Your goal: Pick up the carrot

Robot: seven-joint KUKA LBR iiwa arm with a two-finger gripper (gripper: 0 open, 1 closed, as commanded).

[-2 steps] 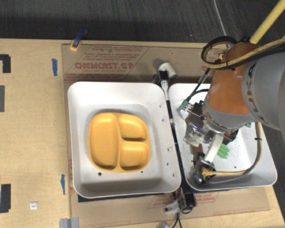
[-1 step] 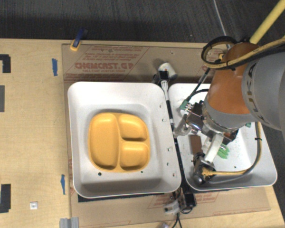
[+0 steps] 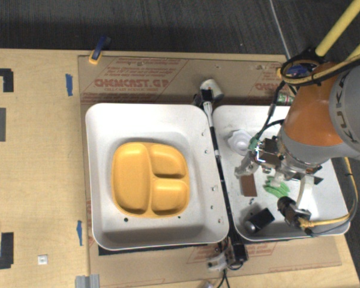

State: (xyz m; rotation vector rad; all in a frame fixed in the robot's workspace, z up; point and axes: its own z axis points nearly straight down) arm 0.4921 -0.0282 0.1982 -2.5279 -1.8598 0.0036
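Two white bins on table; my end effector [image 3: 270, 170] over right bin [image 3: 339, 188]; cannot tell its state; carrot not made out; yellow divided tray [image 3: 149, 177] sits mid left bin [image 3: 102, 161].

A yellow divided plate [image 3: 150, 177] is lying in the left bin [image 3: 102, 161]. In the right bin [image 3: 336, 191], a brown block [image 3: 248, 186], a green item [image 3: 278, 188] and a black object [image 3: 260, 219] are resting near one another.
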